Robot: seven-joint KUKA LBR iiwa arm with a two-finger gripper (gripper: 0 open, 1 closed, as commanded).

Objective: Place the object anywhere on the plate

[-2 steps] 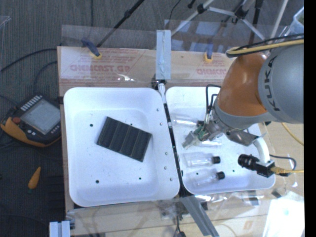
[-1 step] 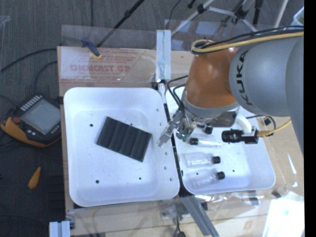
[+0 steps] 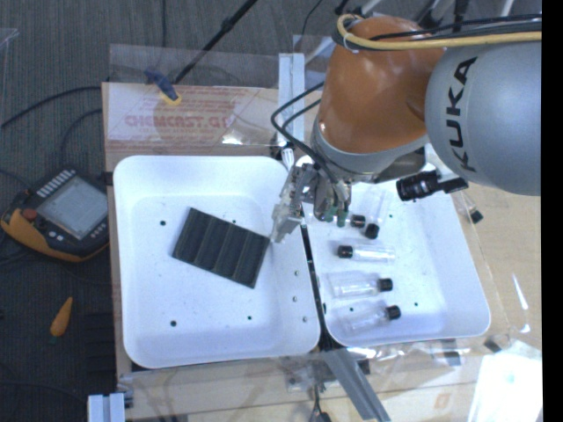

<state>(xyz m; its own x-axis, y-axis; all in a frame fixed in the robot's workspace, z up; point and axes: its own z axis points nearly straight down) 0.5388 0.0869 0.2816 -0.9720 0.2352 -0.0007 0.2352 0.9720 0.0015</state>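
One word, KUKA, reads on the grey arm (image 3: 479, 117). The gripper (image 3: 295, 214) hangs over the seam between the two bins, its finger spread hard to make out. Clear vials (image 3: 365, 253) with black caps lie in the right bin (image 3: 457, 297); the ribbed black plate (image 3: 220, 247) lies tilted in the left bin (image 3: 149, 323).

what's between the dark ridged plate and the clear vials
In the camera view, the end effector and the bins' adjoining rims lie between the plate and vials.
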